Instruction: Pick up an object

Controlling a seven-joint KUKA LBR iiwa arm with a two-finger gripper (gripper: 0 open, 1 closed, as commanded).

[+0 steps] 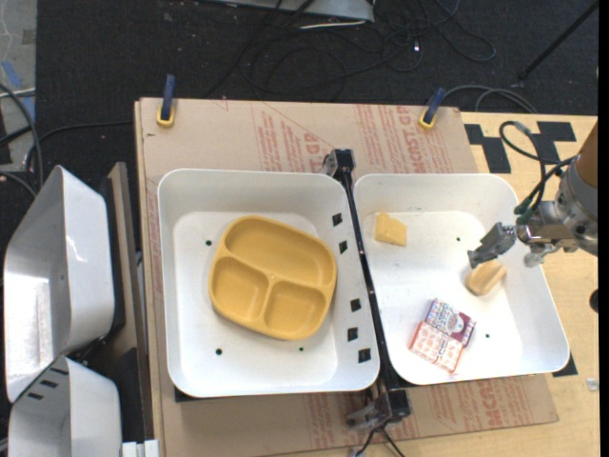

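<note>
Nearest to us, low in the right bin (533, 350), we see a red and white packet (442, 334) lying flat at a slant, apart from everything else. Just above it, at the right of the frame, a tan lump (485, 277) rests on the bin floor. The gripper (493, 246) hangs directly over that lump, its dark tip close to the lump's upper edge; we cannot tell whether they touch, nor whether the fingers are apart or together. The arm (571, 208) comes in from the right edge of the frame, grey with cables looped around it.

In the left bin (181, 284), a yellow tray (272, 277) with three compartments fills most of the floor, tilted slightly in the frame.

Further up in the right bin, near the divider between the bins, a pale yellow wedge (390, 229) sits alone, well apart from the lump.

Both bins rest on a cardboard sheet (285, 136) covering the counter, fixed at its far edge by two clamps (166, 103). Beyond that, cables trail over a dark floor (95, 36) at the top of the frame.
</note>
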